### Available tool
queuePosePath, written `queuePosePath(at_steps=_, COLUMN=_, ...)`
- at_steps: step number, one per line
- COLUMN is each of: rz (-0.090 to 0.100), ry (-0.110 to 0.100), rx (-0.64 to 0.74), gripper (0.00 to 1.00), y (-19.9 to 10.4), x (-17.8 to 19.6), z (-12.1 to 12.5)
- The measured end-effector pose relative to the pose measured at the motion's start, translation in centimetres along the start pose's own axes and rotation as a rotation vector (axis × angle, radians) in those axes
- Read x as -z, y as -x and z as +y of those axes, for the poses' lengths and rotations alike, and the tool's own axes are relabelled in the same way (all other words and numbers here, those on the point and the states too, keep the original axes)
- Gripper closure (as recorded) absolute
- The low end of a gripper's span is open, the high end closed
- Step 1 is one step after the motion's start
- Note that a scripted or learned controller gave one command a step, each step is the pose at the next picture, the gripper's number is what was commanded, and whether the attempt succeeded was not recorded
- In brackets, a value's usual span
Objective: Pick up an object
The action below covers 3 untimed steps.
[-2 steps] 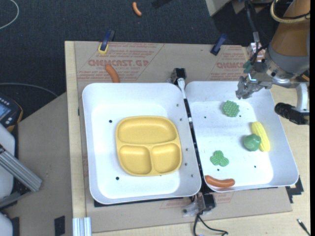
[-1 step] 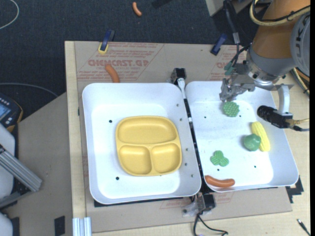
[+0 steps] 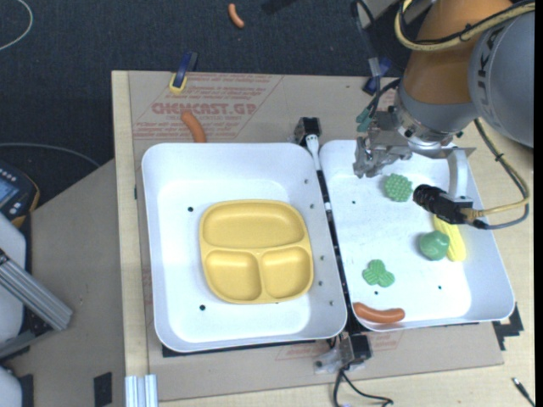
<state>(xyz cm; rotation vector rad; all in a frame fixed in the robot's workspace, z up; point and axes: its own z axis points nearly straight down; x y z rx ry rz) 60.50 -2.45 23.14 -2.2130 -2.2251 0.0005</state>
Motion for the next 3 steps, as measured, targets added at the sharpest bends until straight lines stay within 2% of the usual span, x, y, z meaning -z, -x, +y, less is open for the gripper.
queuePosePath(at_steps=1, rz=0.001, ry=-0.002, rx=0.000, gripper=1.00, y=-5.6, x=-1.6, z=-1.1)
queuePosePath(at_steps=2, rz=-0.001, ry=0.005, rx=-0.002, gripper=1.00, y=-7.3, x=-0.2, z=-1.1)
queuePosePath(at_steps=3, rz=-0.002, ry=-0.001, rx=-0.007, gripper=1.00, y=-5.7, x=-0.6, z=-2.3)
